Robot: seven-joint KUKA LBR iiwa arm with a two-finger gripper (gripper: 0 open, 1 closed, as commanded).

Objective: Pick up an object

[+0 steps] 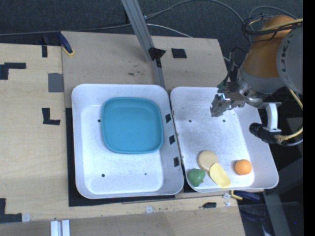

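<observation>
Orange ball [242, 167], yellow piece [220, 175], beige piece [207, 158] and green piece [196, 176] all lie untouched along the right bin's [197, 107] near edge, while the claw [219, 107], its opening unclear, hovers over the far edge, grasping nothing.

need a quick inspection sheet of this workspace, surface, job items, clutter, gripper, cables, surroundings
surface: wooden bench with black tape marks, bearing the left bin and right bin.
job's things: in the right bin's near end, a tan piece, a yellow piece, a green piece and an orange ball; the first three sit close together, the ball apart.
clutter: blue plate in the left bin.
grippers: gripper over the right bin's far end, nothing seen between its fingers.
cables: black cables on the dark floor behind the bench; more at the arm.
surroundings: slanted metal pole.
</observation>
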